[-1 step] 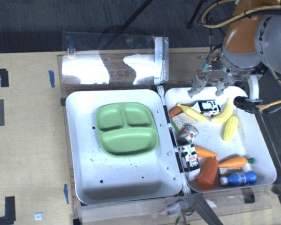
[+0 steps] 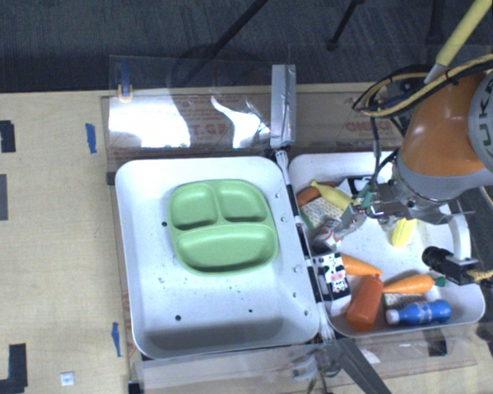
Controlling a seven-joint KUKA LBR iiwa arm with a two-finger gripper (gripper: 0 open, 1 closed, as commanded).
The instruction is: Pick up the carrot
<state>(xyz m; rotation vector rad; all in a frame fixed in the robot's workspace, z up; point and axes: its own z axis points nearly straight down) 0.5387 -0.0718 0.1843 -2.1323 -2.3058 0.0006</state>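
Arm (image 2: 453, 132) cut off at right edge. Gripper (image 2: 356, 215) too blurred against clutter to judge. Right bin (image 2: 475, 304) partly hidden beneath arm. Carrot (image 2: 409, 285) leafy end tucked behind black part (image 2: 448, 264). Bottle (image 2: 417, 313) label illegible.

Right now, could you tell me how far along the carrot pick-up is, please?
Nothing looks done yet. One carrot lies flat in the right bin, near the orange bottle and blue bottle; another orange carrot-like piece sits nearby. The gripper hangs over the clutter farther back. Reaching, grasping and lifting remain.
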